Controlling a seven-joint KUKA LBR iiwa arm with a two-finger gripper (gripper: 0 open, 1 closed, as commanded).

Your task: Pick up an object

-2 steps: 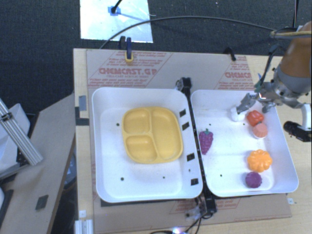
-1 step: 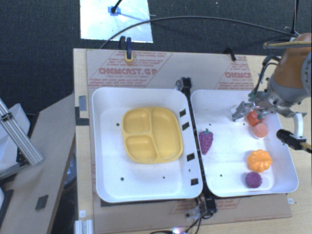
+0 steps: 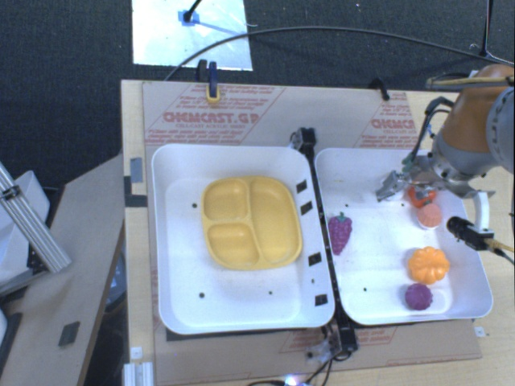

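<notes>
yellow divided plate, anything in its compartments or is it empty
Empty: all three compartments of the yellow divided plate show bare yellow; it lies flat in the left bin.

Two white bins (image 3: 241,316), one yellow divided plate (image 3: 249,221), five toy foods (image 3: 339,232).

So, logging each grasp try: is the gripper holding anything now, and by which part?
Cannot be told. The gripper sits right over a red-orange object in the right bin.
</notes>
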